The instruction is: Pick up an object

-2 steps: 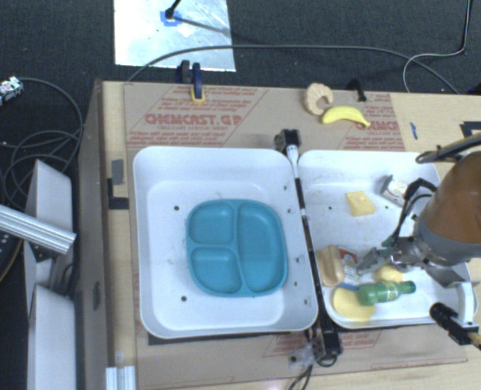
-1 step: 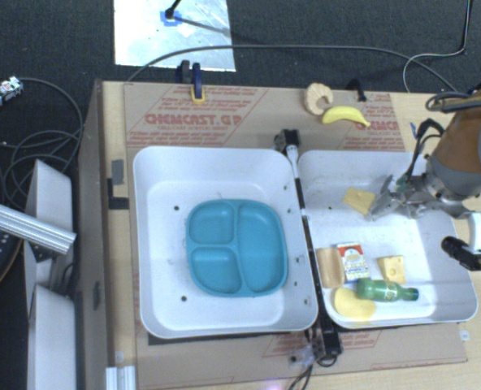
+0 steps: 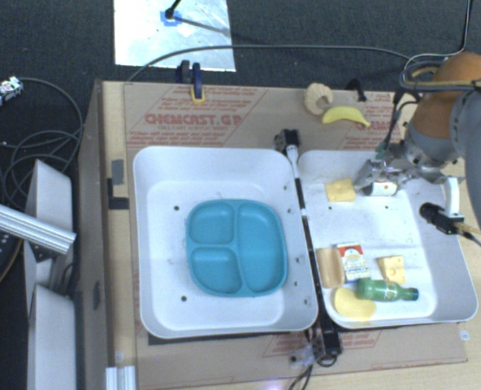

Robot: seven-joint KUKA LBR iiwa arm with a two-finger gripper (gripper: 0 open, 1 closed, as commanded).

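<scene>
Yellow foam block (image 3: 340, 191) lies unlifted in the right white bin (image 3: 460, 275), just beside the two-finger gripper (image 3: 379, 181), whose opening I cannot tell.

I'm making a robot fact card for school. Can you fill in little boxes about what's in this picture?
left bin: holds a blue divided plate
right bin: holds toy food
near the gripper: a yellow block, beside it, not between the fingers
front of right bin: small carton, green bottle, yellow cheese wedge, yellow round piece, tan piece
behind the bins, on the bench: banana
arm: reaches in from the right
</scene>
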